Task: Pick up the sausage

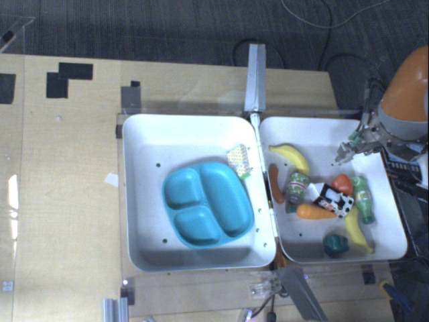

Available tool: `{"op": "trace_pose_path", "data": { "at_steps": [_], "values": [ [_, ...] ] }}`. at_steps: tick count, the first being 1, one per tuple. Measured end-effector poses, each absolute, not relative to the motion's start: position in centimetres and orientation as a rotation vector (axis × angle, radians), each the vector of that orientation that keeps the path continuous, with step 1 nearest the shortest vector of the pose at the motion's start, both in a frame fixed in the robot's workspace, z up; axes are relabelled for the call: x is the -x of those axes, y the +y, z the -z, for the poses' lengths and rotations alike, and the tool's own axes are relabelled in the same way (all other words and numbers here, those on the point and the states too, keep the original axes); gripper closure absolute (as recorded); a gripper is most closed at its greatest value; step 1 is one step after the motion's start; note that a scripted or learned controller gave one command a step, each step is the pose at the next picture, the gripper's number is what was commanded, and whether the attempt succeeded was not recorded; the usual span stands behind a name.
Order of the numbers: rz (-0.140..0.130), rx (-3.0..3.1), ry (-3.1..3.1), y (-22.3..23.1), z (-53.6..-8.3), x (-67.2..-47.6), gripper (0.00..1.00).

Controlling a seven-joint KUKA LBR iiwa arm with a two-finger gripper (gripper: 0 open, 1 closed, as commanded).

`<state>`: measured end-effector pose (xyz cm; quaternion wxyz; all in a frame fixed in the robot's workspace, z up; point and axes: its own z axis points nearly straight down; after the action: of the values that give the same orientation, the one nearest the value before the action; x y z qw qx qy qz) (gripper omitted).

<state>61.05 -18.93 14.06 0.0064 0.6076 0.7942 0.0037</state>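
Pale wooden bench [67, 180] bears two white bins [144, 247] side by side.

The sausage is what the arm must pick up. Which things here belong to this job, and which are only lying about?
For the job:
- sausage, by the right bin's left wall
- claw, above the right bin's far side

Lying about:
- two bananas
- carrot
- green bottle
- can
- blue tray, left bin

The arm [409, 102] shows a rounded orange band above a grey wrist with thin metal fingers [348, 149].
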Motion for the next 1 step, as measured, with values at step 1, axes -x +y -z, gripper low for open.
{"op": "trace_pose_path", "data": {
  "at_steps": [1],
  "values": [
    [-0.011,-1.901,2.485,-18.93,-14.06,-61.04,0.00]
  ]
}}
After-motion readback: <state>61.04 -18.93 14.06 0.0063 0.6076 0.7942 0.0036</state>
